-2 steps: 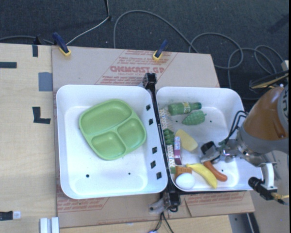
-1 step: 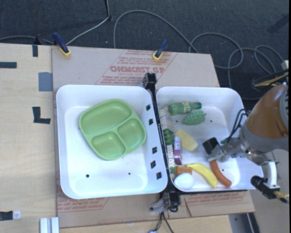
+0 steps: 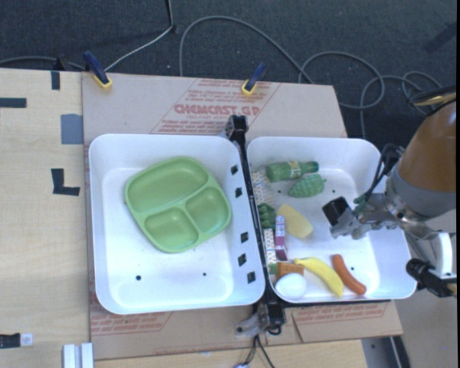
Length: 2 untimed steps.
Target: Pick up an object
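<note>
My gripper hangs over the right part of the right bin, reaching in from the right. Just below it lie a red-brown sausage and a yellow banana. To its left sits a pale yellow block. A green bottle and a knobbly green fruit lie at the far side of this bin. A white egg and a small orange carrot rest at the near left corner. Nothing shows between the fingers.
The left bin holds a green divided plate. Along the right bin's left wall lie a dark green piece and a pink-and-white packet. Cables run across the dark floor behind the bench.
</note>
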### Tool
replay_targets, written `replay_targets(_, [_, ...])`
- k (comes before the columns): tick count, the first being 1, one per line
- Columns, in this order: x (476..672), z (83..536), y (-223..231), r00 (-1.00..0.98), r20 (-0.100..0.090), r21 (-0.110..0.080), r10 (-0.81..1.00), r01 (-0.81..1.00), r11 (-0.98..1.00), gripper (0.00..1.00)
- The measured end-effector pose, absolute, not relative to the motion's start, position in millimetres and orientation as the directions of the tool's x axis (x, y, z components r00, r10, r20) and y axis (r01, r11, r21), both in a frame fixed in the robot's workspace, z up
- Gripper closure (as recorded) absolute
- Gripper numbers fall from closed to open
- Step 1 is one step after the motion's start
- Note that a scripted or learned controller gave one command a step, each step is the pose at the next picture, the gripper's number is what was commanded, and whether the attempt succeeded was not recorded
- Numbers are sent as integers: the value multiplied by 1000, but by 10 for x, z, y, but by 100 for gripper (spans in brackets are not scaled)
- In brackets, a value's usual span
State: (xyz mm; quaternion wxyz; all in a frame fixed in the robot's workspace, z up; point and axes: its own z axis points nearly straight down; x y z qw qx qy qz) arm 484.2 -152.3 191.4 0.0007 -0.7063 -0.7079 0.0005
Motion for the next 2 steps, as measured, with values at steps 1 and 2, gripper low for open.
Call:
replay_targets(1, [4950,2167,-1179,-2,0,-2,1000,1000,2,100])
replay_targets(2, [5328,2121,-714,-2,1,-3,1000,1000,2,100])
